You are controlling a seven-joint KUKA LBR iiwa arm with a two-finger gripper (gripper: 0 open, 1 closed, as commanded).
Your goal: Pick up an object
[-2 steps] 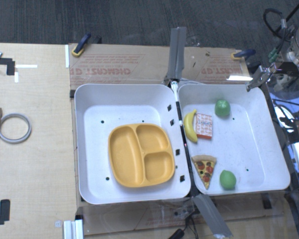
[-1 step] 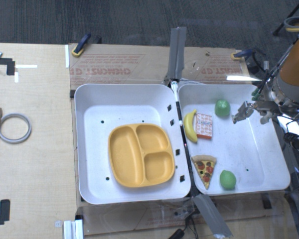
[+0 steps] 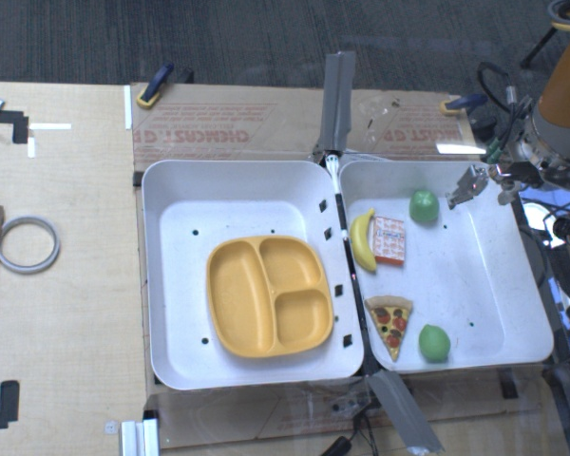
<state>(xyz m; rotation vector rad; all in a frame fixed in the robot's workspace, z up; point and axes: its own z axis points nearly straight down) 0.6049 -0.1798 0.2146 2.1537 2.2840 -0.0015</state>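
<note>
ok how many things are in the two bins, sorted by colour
Yellow: 2, the divided plate in the left bin and the banana in the right bin
Green: 2, one round fruit and another
Red and white: 1, the small carton
Orange and tan: 1, the pizza slice
Total: 6

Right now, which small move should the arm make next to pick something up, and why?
Probably bring the claw a little toward the left and lower it over the upper green ball. That ball lies nearest the claw in the right bin, apart from the banana, and nothing is between the fingers.
</note>
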